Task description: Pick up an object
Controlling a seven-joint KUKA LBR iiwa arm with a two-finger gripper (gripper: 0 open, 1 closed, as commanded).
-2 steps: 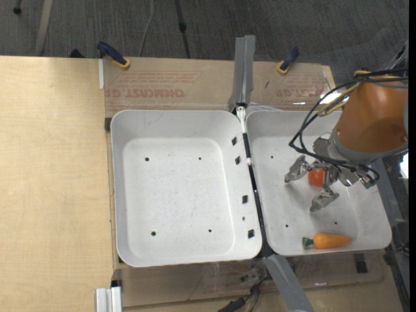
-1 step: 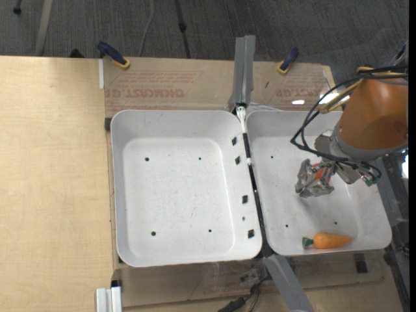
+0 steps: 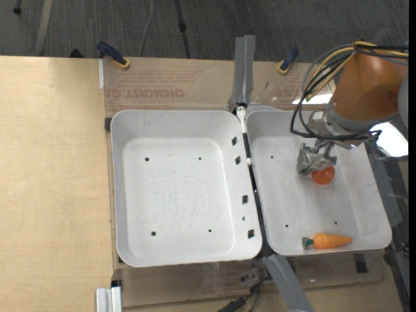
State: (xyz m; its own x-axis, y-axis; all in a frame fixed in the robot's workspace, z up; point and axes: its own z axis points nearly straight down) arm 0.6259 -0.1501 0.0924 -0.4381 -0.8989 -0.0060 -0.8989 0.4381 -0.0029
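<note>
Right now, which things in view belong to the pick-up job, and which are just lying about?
Belongs to the job:
- end effector, low in the right bin
- small red tomato-like object, directly at the end effector
- toy carrot, near the right bin's front edge, another candidate

Just lying about:
- left bin
- two clamps at the bench's back
- cardboard sheet

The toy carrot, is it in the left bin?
No, the toy carrot lies near the front edge of the right bin, the same bin as the red ball.
</note>
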